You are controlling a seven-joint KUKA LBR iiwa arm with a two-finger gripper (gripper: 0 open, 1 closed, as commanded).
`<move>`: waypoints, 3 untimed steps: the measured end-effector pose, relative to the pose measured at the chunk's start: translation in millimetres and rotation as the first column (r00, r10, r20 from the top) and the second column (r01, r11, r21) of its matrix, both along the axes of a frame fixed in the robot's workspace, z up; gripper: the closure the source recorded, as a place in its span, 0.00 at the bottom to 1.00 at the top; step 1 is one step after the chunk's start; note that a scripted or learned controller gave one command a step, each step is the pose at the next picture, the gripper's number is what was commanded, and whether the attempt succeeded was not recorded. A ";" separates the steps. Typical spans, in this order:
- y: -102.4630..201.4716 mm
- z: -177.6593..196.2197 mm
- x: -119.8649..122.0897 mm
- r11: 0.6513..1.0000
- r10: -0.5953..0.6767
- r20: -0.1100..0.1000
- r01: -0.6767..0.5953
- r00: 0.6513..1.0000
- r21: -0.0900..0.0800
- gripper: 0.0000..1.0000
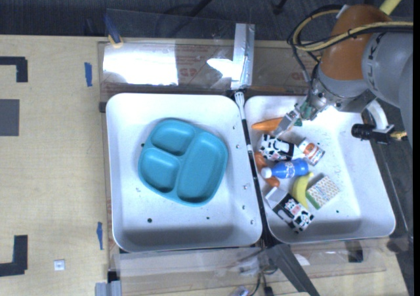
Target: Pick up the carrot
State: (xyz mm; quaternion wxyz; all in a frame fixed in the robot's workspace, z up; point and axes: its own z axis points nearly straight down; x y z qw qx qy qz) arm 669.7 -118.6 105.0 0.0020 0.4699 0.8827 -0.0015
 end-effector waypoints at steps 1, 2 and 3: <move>-2.4 -0.1 -1.8 0.974 0.226 -0.009 -0.226 0.974 -0.006 0.00; -0.7 1.0 -7.2 0.972 0.235 0.008 -0.235 0.972 -0.013 0.00; -0.6 0.6 -7.6 0.904 0.428 0.005 -0.428 0.904 -0.009 0.00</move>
